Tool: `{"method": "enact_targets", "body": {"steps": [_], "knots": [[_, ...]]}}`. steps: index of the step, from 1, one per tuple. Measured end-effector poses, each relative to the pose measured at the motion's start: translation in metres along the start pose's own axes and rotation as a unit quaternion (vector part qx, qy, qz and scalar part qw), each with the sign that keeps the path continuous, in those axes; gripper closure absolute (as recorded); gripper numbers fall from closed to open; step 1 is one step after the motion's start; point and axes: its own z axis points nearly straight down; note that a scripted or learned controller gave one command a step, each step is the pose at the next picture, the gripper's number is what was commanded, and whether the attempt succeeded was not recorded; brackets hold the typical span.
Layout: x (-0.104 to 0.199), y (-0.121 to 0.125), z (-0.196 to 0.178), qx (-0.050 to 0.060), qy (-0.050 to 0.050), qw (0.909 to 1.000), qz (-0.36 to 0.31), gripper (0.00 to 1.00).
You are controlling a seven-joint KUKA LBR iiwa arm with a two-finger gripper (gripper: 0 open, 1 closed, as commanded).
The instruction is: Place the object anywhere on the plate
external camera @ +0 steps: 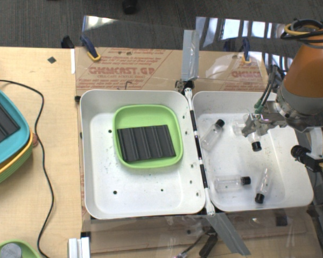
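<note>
Vial (255, 142) in hand (253, 136), plate (147, 136) apart

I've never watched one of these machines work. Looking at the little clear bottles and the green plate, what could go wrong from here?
1. The vial hanging at the gripper is clear and small, and it may slip before crossing to the green plate.
2. The other vials lie scattered in the right bin, so one could get knocked.
3. The plate holds a ribbed dark insert, so a round vial might roll on landing.
</note>
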Motion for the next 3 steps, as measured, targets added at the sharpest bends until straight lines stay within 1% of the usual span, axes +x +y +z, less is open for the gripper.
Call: {"method": "enact_targets", "body": {"steps": [1, 2, 3], "knots": [[0.0, 0.0, 0.0, 0.0, 0.0, 1.0, 0.0, 0.0], [0.023, -0.007, -0.038, 0.0, -0.001, 0.9925, 0.122, 0.0], [0.009, -0.002, -0.047, 0.002, -0.001, 0.9587, 0.285, 0.0]]}}
